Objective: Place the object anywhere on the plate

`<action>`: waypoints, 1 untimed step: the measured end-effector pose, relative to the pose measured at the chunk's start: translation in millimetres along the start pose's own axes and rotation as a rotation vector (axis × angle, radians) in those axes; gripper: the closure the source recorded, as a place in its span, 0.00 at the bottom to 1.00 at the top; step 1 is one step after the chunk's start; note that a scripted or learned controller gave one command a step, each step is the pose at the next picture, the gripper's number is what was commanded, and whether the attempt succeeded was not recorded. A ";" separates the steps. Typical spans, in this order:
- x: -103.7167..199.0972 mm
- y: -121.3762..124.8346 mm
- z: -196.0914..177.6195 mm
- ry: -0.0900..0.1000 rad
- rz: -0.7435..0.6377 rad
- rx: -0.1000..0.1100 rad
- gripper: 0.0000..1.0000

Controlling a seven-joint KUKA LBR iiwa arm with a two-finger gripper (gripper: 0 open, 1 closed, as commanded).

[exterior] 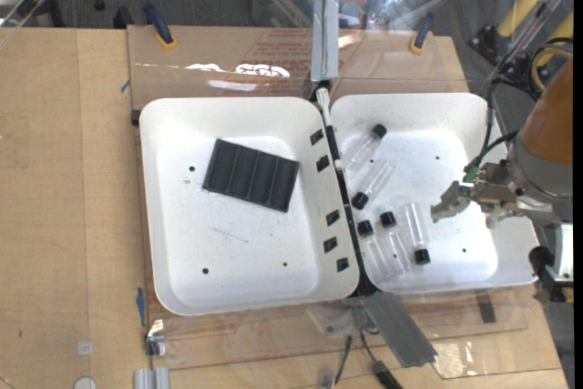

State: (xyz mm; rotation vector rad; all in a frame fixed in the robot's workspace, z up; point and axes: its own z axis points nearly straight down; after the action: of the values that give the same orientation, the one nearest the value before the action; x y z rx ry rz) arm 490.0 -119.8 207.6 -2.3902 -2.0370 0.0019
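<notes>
1. Wooden bench [55, 196]: bearing both bins side by side; broad bare board on the far left, cluttered clear tub beyond the back edge, so any travel best kept over the bins.
2. Left shallow white bin [173, 278]: plenty of open floor around the plate; raised rim and the black-clipped divider [330, 187] between the bins to be cleared with height on any crossing.
3. Right shallow white bin [455, 118]: open floor toward its back right corner.
4. Dark ribbed rectangular plate [251, 174]: lying flat and slightly skewed in the left bin, nothing on it; centre the safest target.
5. Claw [444, 205]: low over the right bin, right of the vials; width impossible to tell, nothing seen gripped.
6. Clear plastic vials with black caps [401, 237]: scattered near the divider; likely pick an outlying one, such as the back vial [369, 141], gripped across its body.
</notes>
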 end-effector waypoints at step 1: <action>0.0 0.0 0.0 0.000 0.000 0.000 0.00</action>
State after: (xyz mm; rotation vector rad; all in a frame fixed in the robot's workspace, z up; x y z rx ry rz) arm 490.0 -119.8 207.7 -2.3902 -2.0370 0.0018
